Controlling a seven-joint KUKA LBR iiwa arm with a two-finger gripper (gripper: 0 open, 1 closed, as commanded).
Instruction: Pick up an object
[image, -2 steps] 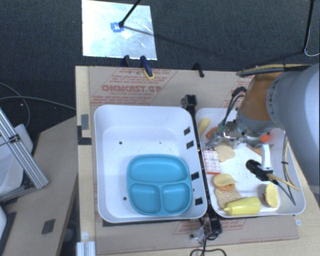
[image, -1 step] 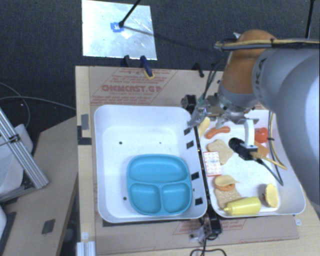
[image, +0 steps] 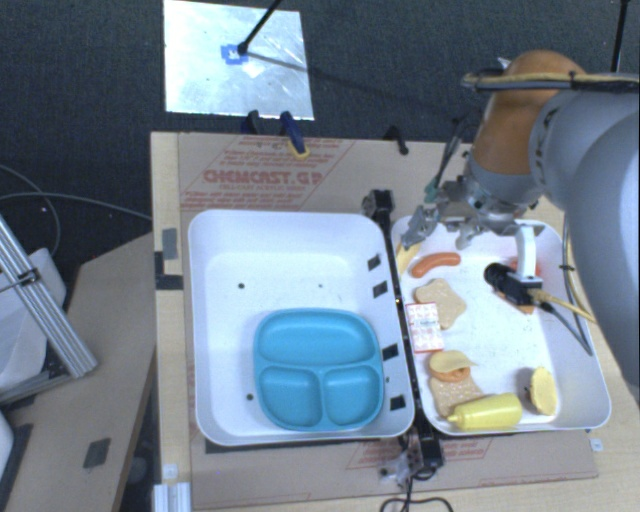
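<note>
1. You have the tool (image: 438, 240) over the far left corner of the right bin (image: 575, 350), with the arm reaching in from the right.
2. Its two fingers (image: 413, 228) are spread apart and there is nothing between them, so nothing is gripped.
3. The thing nearest to it is an orange-red sausage (image: 435, 264). It lies on the bin floor just in front of the fingertips, close to the wall shared by the two bins.
4. You cannot tell from this slanted view whether the fingertips touch the bin floor or hang above it.
5. A bread slice (image: 442, 300) lies just on the near side of the sausage. A small pink-and-white packet (image: 423, 327) sits beside the slice, against the shared wall.
6. Nearer still, you see a round slice with an orange underside (image: 450, 363) resting on a tan cracker (image: 452, 393).
7. A yellow bottle (image: 487, 410) lies on its side along the near wall, touching the cracker. A pale yellow wedge (image: 542, 390) sits near the bottle's right end.
8. The left bin (image: 230, 250) holds a blue divided tray (image: 318, 368) in its near half.
9. Both bins sit on the cardboard-covered counter (image: 250, 175).
</note>
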